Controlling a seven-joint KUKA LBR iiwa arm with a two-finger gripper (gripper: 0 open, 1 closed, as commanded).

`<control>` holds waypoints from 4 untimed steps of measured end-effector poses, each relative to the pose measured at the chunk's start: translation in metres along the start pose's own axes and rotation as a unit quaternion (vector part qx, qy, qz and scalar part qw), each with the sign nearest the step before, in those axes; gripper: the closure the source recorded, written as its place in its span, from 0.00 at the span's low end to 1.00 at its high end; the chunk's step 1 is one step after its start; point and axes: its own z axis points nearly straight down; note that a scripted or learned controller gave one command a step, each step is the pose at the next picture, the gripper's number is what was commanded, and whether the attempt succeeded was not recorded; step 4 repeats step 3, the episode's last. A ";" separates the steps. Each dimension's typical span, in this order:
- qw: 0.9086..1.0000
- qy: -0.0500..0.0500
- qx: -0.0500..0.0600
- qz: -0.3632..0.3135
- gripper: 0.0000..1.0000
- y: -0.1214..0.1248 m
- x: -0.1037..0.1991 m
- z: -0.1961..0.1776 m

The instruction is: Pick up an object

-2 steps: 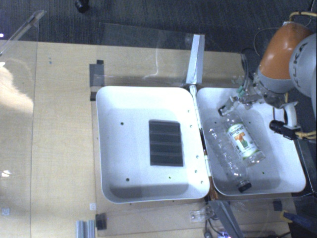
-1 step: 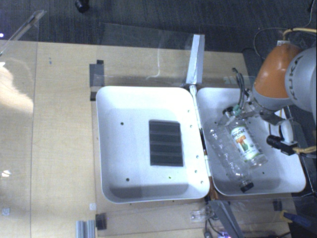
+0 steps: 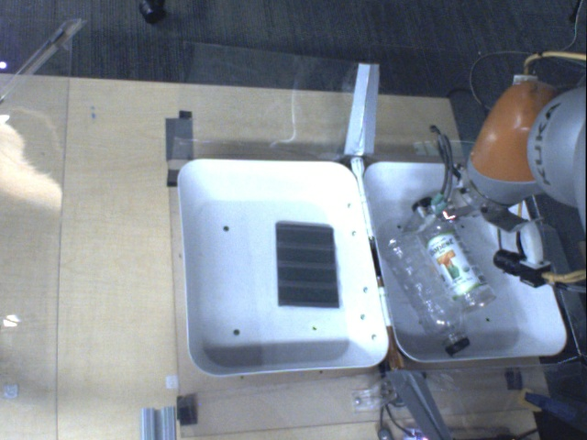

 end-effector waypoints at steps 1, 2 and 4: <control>1.000 -0.001 -0.004 -0.001 1.00 0.003 0.000 -0.013; 1.000 0.000 0.001 0.007 1.00 0.028 0.000 0.001; 0.999 0.001 0.004 0.049 1.00 0.063 0.030 -0.108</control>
